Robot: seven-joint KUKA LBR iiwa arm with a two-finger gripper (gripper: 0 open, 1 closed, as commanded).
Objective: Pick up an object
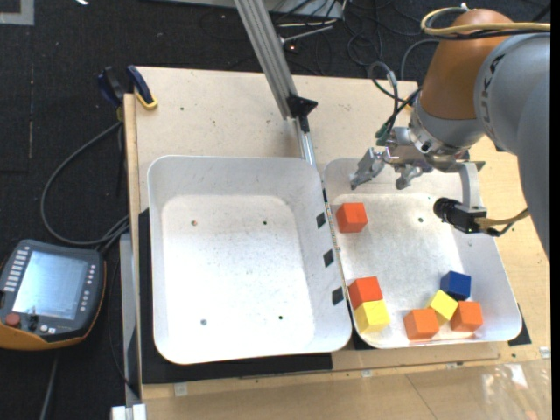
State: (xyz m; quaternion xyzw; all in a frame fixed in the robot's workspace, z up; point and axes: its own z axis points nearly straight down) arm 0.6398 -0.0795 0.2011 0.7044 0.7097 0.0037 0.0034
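The gripper (386, 171) hangs with fingers apart, it seems, above the right bin's (411, 234) far edge. An orange cube (351, 217) sits just below-left; descending here, a finger could clip the rim.

A robotics lab: beside the wooden bench (219, 103) lie a teach pendant (48, 291), loose cables (367, 24) and an aluminium strut (262, 42).

I note six small blocks in the right bin (490, 261). One orange cube (352, 217) sits alone near its upper left. An orange cube (365, 289) touches a yellow cube (372, 314). A blue cube (456, 283), yellow cube (444, 304) and two orange cubes (421, 323) (467, 316) cluster lower right.
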